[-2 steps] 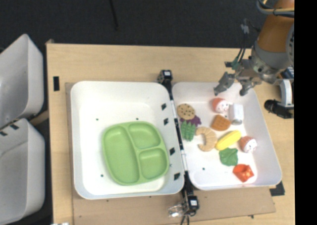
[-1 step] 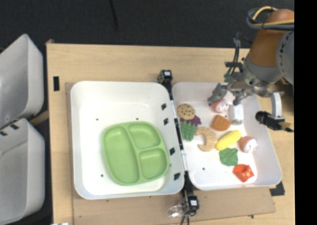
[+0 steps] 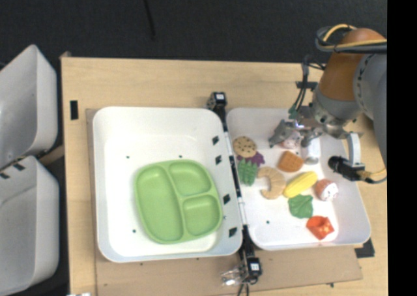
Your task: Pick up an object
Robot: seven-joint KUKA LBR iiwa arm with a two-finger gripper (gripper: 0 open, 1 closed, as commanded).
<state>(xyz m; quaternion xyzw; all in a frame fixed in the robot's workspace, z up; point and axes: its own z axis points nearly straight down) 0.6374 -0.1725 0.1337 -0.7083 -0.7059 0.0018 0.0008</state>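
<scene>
The right bin (image 3: pixel 260 125) holds several toy foods: a brown cookie (image 3: pixel 244 146), purple grapes (image 3: pixel 257 157), a green broccoli (image 3: pixel 247 171), a tan croissant (image 3: pixel 272 181), an orange piece (image 3: pixel 290 161), a yellow corn (image 3: pixel 300 183), a pink-and-white piece (image 3: pixel 324 189), a green leaf (image 3: pixel 301 206) and a red pepper (image 3: pixel 320 226). My gripper (image 3: pixel 294 134) hangs over the bin's upper right part, just above the orange piece. Its grey fingers point down and left, with nothing visibly between them.
The left bin (image 3: pixel 111 132) holds a green divided plate (image 3: pixel 177 200). A hinge clip (image 3: pixel 217 100) sits at the top between the bins. White chair shapes (image 3: pixel 23 125) stand at the far left. The arm's orange band (image 3: pixel 342 73) is at the upper right.
</scene>
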